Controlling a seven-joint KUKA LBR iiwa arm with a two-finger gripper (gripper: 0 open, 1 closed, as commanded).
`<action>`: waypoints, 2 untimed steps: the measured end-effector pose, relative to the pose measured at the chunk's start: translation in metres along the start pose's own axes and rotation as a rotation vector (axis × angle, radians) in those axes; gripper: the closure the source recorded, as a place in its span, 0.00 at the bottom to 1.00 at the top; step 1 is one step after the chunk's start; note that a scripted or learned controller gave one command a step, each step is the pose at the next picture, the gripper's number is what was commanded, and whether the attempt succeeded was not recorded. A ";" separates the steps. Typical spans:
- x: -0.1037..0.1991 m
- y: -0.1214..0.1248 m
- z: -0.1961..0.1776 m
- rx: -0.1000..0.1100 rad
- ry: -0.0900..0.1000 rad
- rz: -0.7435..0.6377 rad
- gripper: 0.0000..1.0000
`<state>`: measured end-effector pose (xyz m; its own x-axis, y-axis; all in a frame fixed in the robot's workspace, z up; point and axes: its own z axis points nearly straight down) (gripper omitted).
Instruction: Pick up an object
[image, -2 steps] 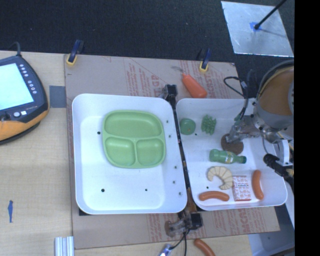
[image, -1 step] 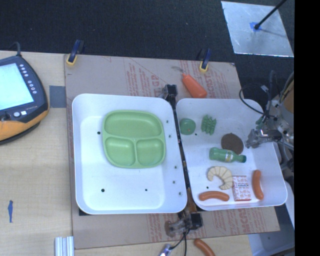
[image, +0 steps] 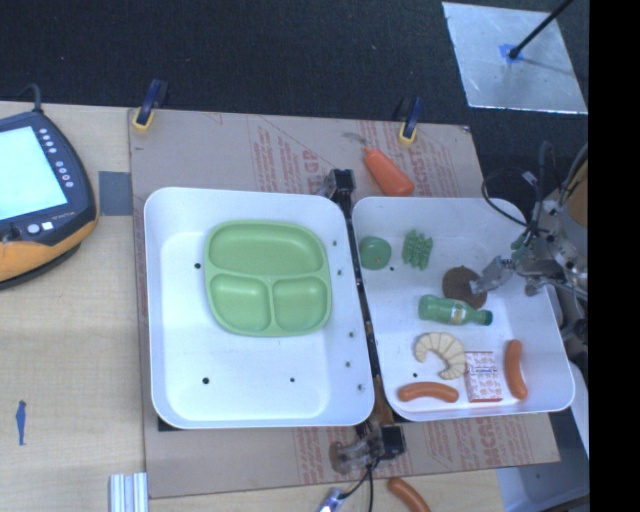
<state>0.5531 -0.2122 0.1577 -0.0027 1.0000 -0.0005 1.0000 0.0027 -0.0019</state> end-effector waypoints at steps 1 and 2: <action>0.022 0.027 0.067 0.004 0.001 -0.003 0.00; 0.021 0.028 0.056 0.004 -0.001 -0.004 1.00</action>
